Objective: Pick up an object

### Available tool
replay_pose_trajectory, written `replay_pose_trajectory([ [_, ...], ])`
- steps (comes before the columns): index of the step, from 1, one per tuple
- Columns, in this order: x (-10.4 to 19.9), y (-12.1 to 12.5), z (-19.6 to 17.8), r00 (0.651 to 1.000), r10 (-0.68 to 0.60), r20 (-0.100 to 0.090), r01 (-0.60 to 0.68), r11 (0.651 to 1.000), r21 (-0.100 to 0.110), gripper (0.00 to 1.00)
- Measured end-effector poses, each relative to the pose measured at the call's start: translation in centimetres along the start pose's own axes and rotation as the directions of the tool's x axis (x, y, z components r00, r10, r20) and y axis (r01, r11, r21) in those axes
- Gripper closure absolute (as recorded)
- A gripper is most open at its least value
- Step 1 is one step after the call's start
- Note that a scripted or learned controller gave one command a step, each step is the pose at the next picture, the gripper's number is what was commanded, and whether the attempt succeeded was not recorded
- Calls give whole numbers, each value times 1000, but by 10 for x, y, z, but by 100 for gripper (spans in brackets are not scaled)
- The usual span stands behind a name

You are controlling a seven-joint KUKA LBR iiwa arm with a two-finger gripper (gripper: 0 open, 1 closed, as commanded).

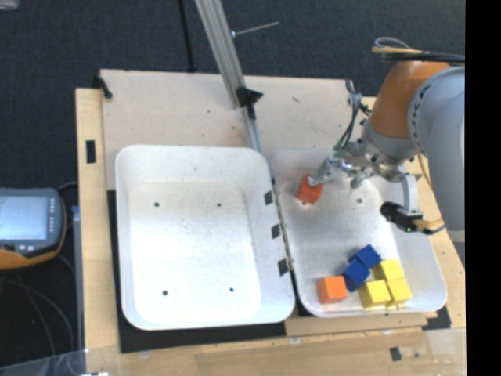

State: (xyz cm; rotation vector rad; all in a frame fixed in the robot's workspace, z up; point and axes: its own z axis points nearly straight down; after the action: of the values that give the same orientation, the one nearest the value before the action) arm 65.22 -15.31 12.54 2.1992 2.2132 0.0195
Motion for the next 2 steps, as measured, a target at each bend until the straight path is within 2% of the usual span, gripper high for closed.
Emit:
replay_pose_trajectory([
  [1, 17, 9, 18, 1000, 8, -4, -8, 1000, 22, 0],
  [2, 36, -27, 28, 1000, 8, -5, -7, 1000, 25, 0],
])
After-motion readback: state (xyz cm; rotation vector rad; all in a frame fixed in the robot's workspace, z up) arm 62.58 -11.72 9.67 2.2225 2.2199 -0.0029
